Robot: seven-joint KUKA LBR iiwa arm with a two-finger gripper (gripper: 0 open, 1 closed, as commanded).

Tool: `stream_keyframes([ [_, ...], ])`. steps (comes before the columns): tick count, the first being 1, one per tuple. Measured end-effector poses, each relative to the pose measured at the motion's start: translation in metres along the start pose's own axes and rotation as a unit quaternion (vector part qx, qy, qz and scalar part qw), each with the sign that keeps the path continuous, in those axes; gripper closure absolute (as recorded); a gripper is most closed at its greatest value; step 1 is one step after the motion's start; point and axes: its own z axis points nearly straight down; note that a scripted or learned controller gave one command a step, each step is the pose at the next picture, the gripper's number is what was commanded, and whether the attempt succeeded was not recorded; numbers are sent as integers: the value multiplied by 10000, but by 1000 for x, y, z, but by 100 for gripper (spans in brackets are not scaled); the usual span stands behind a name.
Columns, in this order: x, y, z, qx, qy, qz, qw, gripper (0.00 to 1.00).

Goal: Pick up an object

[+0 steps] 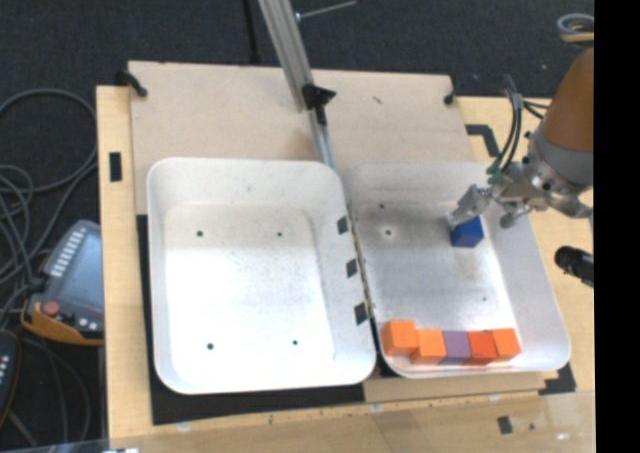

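Right bin (520, 281): blue cube (466, 232) under end effector (487, 207).
End effector's grip state cannot be told; advise centring on cube, descending straight, closing squarely. Block row (452, 342) at front wall.

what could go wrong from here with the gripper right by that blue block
The gripper is at the upper edge of the blue block in the right bin. The view does not confirm a grasp, so it may close off-centre and push the block away or let it slip on lifting. The block also sits near the bin's right wall, so the fingers might clip the wall.
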Motion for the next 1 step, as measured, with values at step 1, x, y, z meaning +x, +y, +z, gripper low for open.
stream_keyframes([
  [1,-36,27,100,35,-3,13,10000,0],
])
